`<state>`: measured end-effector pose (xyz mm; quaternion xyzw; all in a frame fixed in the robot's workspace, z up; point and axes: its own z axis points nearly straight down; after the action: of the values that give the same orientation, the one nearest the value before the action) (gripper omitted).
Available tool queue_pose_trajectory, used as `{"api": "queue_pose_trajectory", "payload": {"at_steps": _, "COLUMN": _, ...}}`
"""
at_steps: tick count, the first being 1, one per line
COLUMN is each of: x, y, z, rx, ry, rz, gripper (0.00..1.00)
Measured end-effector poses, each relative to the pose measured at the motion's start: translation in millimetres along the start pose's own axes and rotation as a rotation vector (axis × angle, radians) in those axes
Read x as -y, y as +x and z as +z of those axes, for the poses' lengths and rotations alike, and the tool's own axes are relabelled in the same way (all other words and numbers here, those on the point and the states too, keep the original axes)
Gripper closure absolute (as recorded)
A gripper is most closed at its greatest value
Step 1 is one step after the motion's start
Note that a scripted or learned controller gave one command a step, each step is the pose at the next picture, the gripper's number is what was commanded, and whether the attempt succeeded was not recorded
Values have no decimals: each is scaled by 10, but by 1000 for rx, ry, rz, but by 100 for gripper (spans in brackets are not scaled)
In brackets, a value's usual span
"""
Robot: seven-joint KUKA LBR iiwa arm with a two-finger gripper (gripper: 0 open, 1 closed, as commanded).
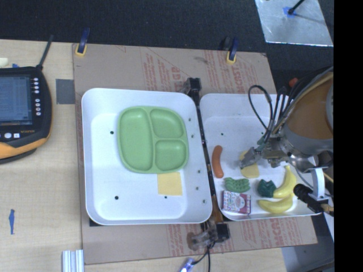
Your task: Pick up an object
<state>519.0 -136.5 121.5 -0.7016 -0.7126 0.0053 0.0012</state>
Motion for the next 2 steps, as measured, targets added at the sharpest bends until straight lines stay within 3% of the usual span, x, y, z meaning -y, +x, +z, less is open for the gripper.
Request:
{"api": "queue_pose_trajectory", "payload": {"at_steps": 1, "x": -104, "y": 79, "z": 301, "rx": -6, "ry": -3, "rz": 9, "gripper": 0}}
{"api": "queue_pose_trajectory", "payload": {"at_steps": 2, "x": -101, "y": 68, "z": 200, "rx": -6, "ry": -1, "rz": 7, "gripper": 100}}
